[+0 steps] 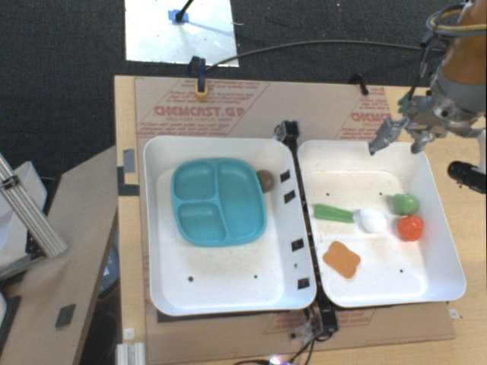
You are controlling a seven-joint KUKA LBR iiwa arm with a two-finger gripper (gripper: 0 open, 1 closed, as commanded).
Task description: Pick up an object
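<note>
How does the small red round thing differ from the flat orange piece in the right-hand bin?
The small red round object is ball-like and bright red; the flat orange piece is slab-shaped with rounded corners. The red one lies near the bin's right wall, the orange one nearer the divider. Both rest loose in the right white bin.

We are seeing a teal tray [219, 201], white bins [228, 295], an orange wedge [342, 259], a red ball [410, 228], a green stick [333, 213], a white egg [373, 220].
</note>
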